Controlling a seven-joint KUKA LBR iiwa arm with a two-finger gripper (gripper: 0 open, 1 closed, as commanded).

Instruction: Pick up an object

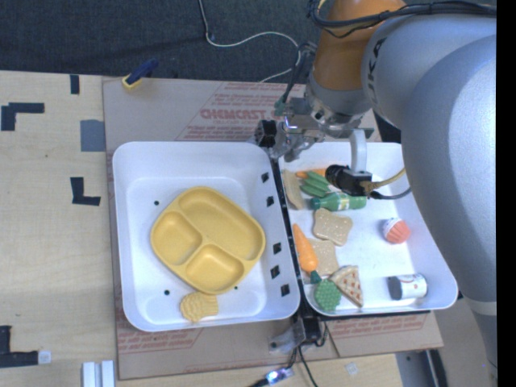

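My gripper [284, 142] hangs over the far end of the wall between the two bins, above the right bin's [427, 252] back left corner. Nothing is seen held in it. Just below and right of it lie green toy vegetables [321, 187] and a green pod [339, 203]. Further toward the front are a bread slice [331, 227], a carrot [305, 250], a pizza slice [349, 285] and a green broccoli piece [326, 296]. An orange and white piece [396, 230] and a small silver can [406, 286] sit on the right side.
The left bin [133, 216] holds a yellow divided plate [208, 239] and a small yellow corn-like piece [198, 305] at its front. The grey arm [435, 95] covers the right bin's far right part. A white cable [242, 37] runs behind the bins.
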